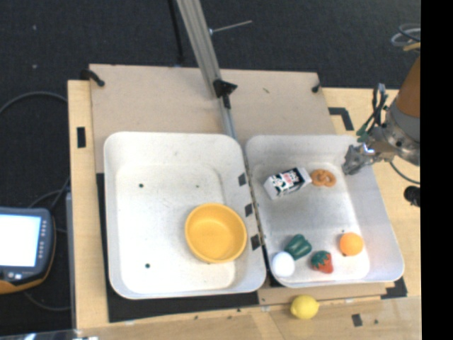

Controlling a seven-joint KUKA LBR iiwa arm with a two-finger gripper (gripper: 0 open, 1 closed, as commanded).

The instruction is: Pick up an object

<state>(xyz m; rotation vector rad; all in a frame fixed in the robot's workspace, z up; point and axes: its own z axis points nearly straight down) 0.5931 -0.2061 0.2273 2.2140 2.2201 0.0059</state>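
Nothing is getting lifted yet: the gripper (354, 159) is hovering at the right bin's (368, 211) upper right rim, and I cannot tell its state. Waiting below are a boxy milk carton (286, 182), a ridged brown cookie (323, 178), a smooth orange (350, 244) and a strawberry (322, 262)

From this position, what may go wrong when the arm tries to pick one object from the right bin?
The green toy, white ball and strawberry lie crowded together near the front of the right bin, so a descent there may push a neighbour instead of grasping. The gripper hovers over the bin's far right rim and might clip it. The round orange may roll away.
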